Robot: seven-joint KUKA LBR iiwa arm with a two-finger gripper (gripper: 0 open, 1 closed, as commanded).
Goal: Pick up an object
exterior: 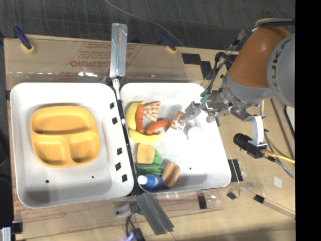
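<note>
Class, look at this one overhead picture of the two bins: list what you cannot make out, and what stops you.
- Tool: open or shut, too small and blurred.
- Orange-white item at the tool: its identity and whether gripped, blurred.
- Green thing: mostly under the yellow block.
- Arm: cut off by the right edge.

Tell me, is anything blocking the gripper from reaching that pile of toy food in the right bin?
Nothing visible does. The gripper hangs above bare white bin floor, right beside the red sausage-shaped toy and the yellow plastic banana.

We see a grey arm (281, 59) with a broad orange band (256, 54), dark cables along it, and a metallic gripper (188, 113).
</note>
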